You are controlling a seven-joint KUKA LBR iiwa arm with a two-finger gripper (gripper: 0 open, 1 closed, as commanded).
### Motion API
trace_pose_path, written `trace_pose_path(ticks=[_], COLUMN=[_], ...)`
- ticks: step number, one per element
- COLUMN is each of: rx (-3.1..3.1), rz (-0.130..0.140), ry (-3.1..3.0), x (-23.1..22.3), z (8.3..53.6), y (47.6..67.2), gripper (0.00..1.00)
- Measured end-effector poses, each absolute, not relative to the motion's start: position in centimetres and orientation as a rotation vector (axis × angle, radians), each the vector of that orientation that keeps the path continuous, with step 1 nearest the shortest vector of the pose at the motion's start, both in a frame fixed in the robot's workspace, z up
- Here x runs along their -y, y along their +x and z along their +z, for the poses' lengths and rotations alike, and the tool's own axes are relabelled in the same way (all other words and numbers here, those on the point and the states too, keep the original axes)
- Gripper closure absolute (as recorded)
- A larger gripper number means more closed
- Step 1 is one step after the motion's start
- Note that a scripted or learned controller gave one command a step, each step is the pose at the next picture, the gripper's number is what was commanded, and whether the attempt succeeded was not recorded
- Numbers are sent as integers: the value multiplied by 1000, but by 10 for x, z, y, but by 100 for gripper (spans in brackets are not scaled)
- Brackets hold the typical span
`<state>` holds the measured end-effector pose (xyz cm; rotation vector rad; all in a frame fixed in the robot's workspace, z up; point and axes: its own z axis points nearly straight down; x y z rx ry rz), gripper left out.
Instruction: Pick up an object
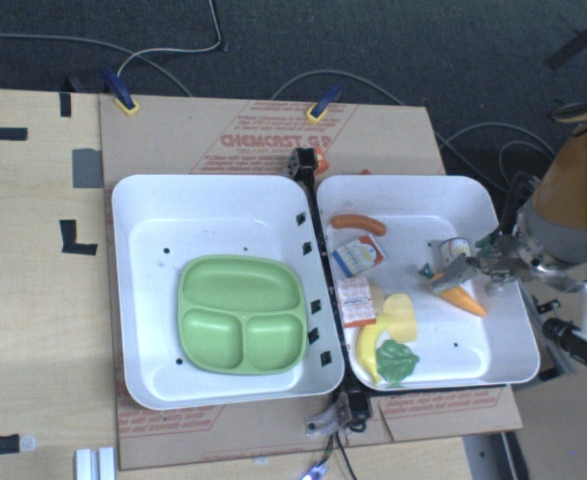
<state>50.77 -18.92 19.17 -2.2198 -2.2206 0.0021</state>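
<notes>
A wooden bench topped with cardboard carried two shallow white bins side by side: the left bin [133, 268] held a green divided plate [241, 313], and the right bin [473, 200] held a scatter of small things. The gripper [457, 268] hung low at that bin's right side, just above an orange carrot-shaped piece [463, 298], though its finger spread could not be told. Judging from this, a close could slide off the tapered carrot, or catch the bin's right wall, because both sat so near the gripper.
</notes>
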Motion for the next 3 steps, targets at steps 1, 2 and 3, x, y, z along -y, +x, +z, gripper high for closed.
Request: trace_pose_path(ticks=[1, 2, 3], rx=[2227, 2228, 2228], rz=[-5, -5, -1], ry=[-2222, -2220, -2220], x=[150, 100, 101], z=[87, 86, 96], y=[558, 607, 607], gripper=[0, 0, 100])
